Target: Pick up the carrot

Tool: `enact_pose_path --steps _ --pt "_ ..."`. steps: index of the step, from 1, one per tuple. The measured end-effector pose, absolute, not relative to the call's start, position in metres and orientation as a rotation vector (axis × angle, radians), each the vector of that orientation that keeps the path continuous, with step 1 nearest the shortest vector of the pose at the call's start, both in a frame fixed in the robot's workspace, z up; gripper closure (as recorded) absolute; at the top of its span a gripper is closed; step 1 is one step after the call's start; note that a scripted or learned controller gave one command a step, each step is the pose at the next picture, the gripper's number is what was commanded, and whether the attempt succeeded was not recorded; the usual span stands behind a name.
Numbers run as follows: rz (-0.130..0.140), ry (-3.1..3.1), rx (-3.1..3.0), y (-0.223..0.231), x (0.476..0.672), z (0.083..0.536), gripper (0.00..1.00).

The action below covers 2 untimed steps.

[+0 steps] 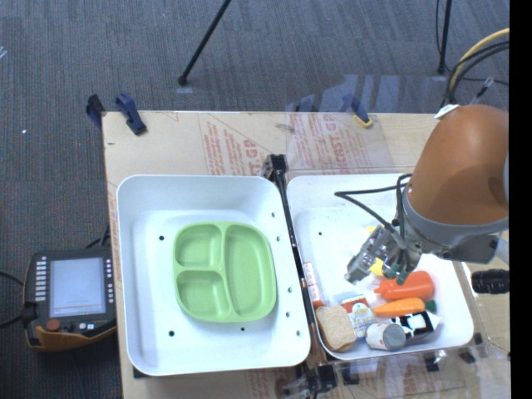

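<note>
- Carrot [400,307] is lying in the right bin [332,191], near its front right corner. It's a smooth tapered orange piece, lying roughly sideways, one of two orange things there.
- The other orange thing [408,286] is sitting just behind it, chunkier and more rounded, with a bit of green at its left end. The two are looking very close, maybe touching, can't really tell.
- Jaws [374,263] are hanging over the right bin, just left of and behind the orange pair. It's a metallic grey bit with something yellow showing right by it. Honestly I can't tell how far open the jaws are, or whether anything is sitting between them. The carrot itself is lying apart from them, down on the bin floor.
- Arm's big orange band [462,166] is looming over the back right of that bin, smooth and rounded.
- Also piled at the front of the right bin: one tan slice of bread [336,327], one whitish cup-like thing [381,337] on its side, and a few small packet-looking items too jumbled to count.
- Two shallow white bins are sitting side by side on the tabletop [208,140], which is looking like printed cardboard.
- Left bin [150,198] is holding one pale green plate [225,272], rounded plastic with three compartments.
</note>
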<state>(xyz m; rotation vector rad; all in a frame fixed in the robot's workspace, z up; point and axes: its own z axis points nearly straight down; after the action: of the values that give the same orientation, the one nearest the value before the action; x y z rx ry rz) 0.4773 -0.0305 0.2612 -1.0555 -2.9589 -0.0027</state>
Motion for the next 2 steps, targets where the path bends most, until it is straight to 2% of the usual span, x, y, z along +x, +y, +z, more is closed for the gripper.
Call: enact_pose_path --steps 1,2 --pt "0.001 -2.923 -1.168 -0.1186 0.5005 0.3150 1.00" --pt "0.000 -2.921 -1.160 -0.1159 0.5003 0.3130 0.00"
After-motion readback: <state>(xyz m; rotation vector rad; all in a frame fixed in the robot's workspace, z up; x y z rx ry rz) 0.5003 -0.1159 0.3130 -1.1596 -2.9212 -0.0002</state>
